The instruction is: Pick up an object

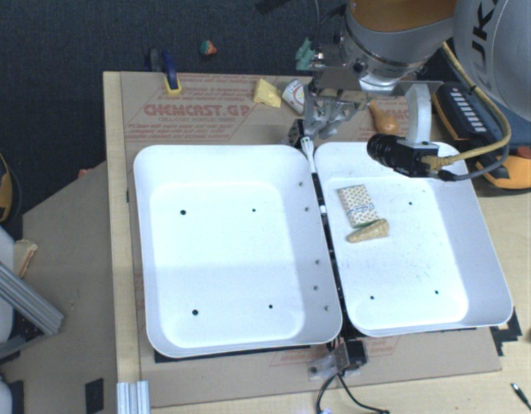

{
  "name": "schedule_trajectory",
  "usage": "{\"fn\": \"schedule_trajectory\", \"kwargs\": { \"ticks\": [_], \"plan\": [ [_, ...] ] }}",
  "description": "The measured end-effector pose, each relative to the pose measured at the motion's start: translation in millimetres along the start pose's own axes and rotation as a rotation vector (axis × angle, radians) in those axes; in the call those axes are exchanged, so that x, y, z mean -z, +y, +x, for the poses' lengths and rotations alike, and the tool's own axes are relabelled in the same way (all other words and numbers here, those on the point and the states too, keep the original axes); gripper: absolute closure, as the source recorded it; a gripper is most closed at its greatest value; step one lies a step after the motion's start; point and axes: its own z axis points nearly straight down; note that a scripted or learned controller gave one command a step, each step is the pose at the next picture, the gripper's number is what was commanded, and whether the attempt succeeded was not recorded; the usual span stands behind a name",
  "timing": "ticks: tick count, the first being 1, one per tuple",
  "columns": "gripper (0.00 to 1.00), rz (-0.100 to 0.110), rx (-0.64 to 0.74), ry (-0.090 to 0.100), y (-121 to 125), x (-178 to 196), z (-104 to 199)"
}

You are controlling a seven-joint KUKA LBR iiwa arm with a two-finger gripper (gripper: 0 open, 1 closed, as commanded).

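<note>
On the left, a blue and yellow clamp (170, 72) sits at the far edge of the brown board (205, 110) that lies under both bins, and a small coloured scrap (209, 48) lies on the dark carpet just beyond it. The left bin (231, 248) is a shallow white tray with four small dark dots on its floor. Beyond its far right corner, a yellow wedge (267, 93) rests on the board beside a small white and grey piece (293, 95).

The gripper (321, 128) hangs above the seam where the two bins meet, at their far edge, its fingers (thin and pale, hard to separate at this slant) pointing down toward the rims; whether they are open or closed cannot be told, and nothing is visible between them. The grey arm (403, 15) with its orange band looms over the upper right.

In the right bin (438, 274), a small patterned packet (357, 203) lies near the left wall, and a tan, elongated object (369, 230) lies just beside its near end, well apart from the gripper. A black cylindrical part (399, 155) hangs over the bin's far edge
</note>
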Motion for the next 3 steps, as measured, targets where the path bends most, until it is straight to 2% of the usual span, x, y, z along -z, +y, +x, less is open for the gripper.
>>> {"fn": "schedule_trajectory", "kwargs": {
  "ticks": [1, 2, 3],
  "plan": [
    [1.00, -0.011, -0.004, 0.000, -7, -83, 46],
    [1.00, -0.042, -0.007, 0.003, 17, 168, 19],
    [1.00, -0.009, -0.002, -0.001, -34, 85, 69]
  ]
}}
